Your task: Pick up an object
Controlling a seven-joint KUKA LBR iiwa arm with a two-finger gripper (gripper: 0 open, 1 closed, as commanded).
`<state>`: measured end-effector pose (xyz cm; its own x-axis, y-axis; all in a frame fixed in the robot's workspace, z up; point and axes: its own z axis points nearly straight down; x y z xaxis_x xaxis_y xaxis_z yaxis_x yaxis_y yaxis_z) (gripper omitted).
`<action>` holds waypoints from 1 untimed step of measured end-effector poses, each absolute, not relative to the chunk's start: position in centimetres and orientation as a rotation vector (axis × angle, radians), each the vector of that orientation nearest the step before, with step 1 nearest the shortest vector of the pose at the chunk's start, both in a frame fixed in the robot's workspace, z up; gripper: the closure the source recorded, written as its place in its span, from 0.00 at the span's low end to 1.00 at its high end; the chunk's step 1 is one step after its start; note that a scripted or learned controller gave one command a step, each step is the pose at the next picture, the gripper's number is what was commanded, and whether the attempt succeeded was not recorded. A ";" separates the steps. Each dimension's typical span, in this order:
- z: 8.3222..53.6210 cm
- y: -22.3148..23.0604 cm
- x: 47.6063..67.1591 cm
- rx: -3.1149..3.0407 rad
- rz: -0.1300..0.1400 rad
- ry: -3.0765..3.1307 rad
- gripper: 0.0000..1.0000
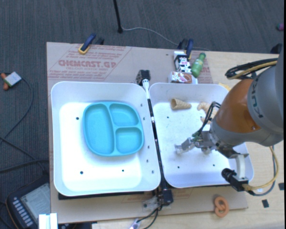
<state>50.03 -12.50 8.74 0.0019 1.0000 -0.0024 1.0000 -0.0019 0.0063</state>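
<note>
Two shallow white bins: left bin [66, 104] holds a blue three-compartment plastic tray [113, 129]; right bin [181, 173] — tan cone-shaped piece [180, 103] upper centre, likely pick candidate. Grey two-finger gripper [185, 147] hovers mid-bin, empty — finger state undeterminable.

I am looking down on two bins sitting side by side on the bench: the left bin [57, 128] is holding a divided tray [113, 129] near its middle, and the right bin [181, 175] is holding a cone [180, 103] toward its far edge. My gripper [186, 146] is hanging over the right bin's middle, nearer me than the cone. A bottle [197, 65] is lying behind the right bin.
</note>
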 end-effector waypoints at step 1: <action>9.8 -12.6 50.1 2.217 0.005 2.211 1.00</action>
